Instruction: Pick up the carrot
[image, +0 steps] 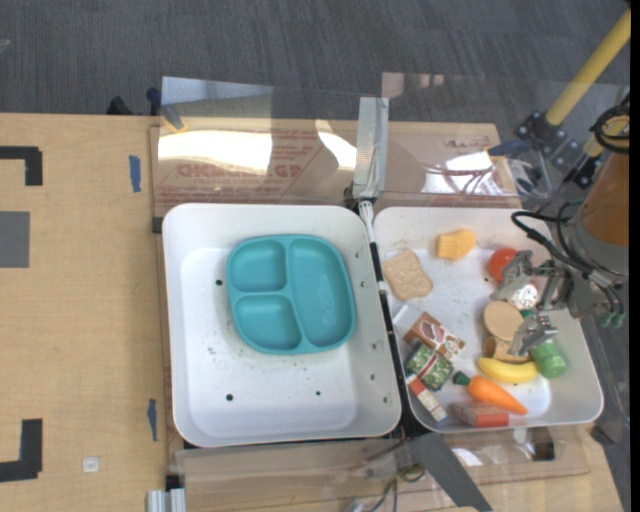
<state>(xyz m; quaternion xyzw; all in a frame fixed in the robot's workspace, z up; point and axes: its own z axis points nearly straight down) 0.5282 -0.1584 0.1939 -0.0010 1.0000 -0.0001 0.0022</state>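
Left bin (190, 330): a teal divided plate (291, 293) lying flat in the middle, compartments bare, likely a drop spot for other sorting. Right bin (585, 405): toy food crowded together. Near the divider, a slice of bread (408, 274) and a small printed carton (433, 345); farther back, a chunk of cheese (457, 244). Toward the front edge, the carrot (494, 393), orange with a green stub, lying flat just below a banana (508, 371) and above a reddish sausage (480, 416). Gripper (532, 322) low over a tan round piece (503, 320), beside a tomato (503, 263) and a green item (548, 358). Claw state: cannot tell, too tangled with clutter. Carrot apparently ungrasped, just short of the gripper.
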